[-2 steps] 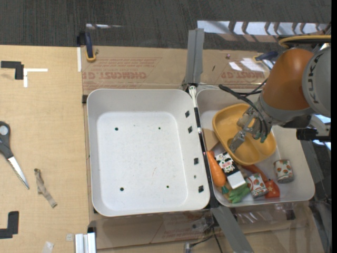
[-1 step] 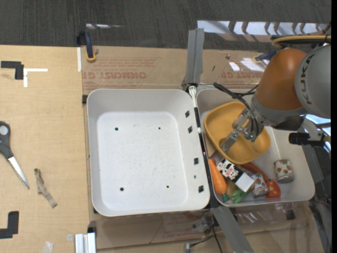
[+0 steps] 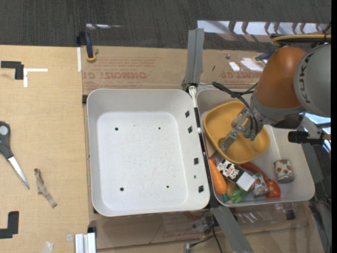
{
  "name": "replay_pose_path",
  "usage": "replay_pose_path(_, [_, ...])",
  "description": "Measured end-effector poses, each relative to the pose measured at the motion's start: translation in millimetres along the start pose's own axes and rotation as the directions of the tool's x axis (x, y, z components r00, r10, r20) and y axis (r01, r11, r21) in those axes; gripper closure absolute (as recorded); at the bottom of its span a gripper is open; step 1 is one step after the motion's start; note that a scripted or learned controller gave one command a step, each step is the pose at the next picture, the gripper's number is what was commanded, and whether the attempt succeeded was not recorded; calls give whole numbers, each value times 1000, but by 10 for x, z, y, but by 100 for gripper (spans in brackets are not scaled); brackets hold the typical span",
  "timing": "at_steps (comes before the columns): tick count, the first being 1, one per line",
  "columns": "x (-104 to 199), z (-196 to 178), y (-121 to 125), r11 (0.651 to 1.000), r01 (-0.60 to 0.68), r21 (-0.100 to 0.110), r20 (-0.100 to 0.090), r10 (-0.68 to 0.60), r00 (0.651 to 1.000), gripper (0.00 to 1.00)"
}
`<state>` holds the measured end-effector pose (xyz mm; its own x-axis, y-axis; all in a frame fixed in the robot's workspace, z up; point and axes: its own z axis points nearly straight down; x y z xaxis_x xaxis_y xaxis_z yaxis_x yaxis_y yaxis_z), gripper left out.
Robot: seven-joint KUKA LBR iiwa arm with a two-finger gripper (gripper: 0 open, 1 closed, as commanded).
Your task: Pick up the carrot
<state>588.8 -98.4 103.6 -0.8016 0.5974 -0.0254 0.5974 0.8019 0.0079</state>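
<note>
Carrot (image 3: pixel 217 178): orange, tapered, lying in the right bin (image 3: pixel 303 193) against its left wall, near the front corner, green top end pointing toward the front. Free of any grip; nothing rests on its visible length.

Adjacent items: a small black-and-white patterned piece (image 3: pixel 227 168) just beside the carrot's upper end; a white block (image 3: pixel 245 181) and green leafy bits (image 3: pixel 236 195) next to its lower end; a red item (image 3: pixel 269 187) further right; a small printed can (image 3: pixel 284 171) well apart, toward the bin's right side.

Yellow bowl (image 3: pixel 234 133): tilted, occupying the rear half of the right bin, its rim close above the carrot cluster.

Gripper (image 3: pixel 236 134): positioned over the bowl's interior, behind the carrot and clear of it. Jaws slightly parted, nothing between them.

Left bin (image 3: pixel 95 157): white, no contents noted.

Bench surrounds: scissors (image 3: pixel 9 157) and a scrap of tape (image 3: pixel 45 187) to the far left.

Task status: not begun in effect. Carrot not grasped and not lifted. Remaining, by judgement: move the gripper forward and left to the carrot, descend beside the bin wall, close, raise
</note>
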Motion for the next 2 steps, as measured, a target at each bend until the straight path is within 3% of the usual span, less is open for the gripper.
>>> replay_pose_path(1, [-61,-170,27,1000,2,-9,19,-2,1000,100])
replay_pose_path(2, [299,-119,-234,989,-147,-34,41,148,988,100])
